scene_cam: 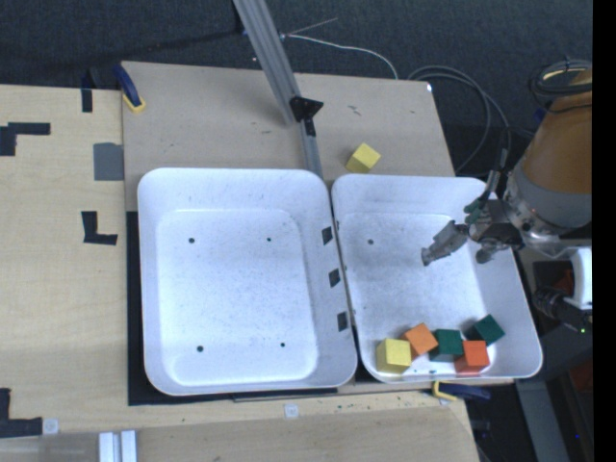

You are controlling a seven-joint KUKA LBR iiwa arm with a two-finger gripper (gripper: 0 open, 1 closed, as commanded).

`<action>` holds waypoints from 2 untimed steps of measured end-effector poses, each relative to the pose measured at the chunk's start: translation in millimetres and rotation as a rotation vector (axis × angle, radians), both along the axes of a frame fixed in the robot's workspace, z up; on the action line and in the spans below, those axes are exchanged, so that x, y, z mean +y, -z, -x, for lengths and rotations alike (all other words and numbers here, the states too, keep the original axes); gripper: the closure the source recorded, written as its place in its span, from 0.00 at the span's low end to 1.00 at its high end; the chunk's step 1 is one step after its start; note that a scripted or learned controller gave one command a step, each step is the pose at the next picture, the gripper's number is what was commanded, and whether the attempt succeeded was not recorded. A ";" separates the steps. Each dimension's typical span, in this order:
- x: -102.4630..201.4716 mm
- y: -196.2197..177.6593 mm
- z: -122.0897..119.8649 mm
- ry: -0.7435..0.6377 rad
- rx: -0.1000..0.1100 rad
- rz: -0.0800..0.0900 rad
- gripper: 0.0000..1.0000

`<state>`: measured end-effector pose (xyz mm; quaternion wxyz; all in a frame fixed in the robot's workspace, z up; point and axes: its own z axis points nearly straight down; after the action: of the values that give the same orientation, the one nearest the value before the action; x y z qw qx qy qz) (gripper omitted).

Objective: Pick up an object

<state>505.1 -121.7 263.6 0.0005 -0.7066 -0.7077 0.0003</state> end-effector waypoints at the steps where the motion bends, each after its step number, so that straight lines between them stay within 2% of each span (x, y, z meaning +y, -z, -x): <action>1: 37.5 61.9 -100.3 -0.003 0.002 0.000 0.00; 2: 99.1 39.7 -116.2 -0.007 -0.003 -0.002 0.00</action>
<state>621.3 -22.5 223.9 0.0003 -0.7042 -0.7100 -0.0013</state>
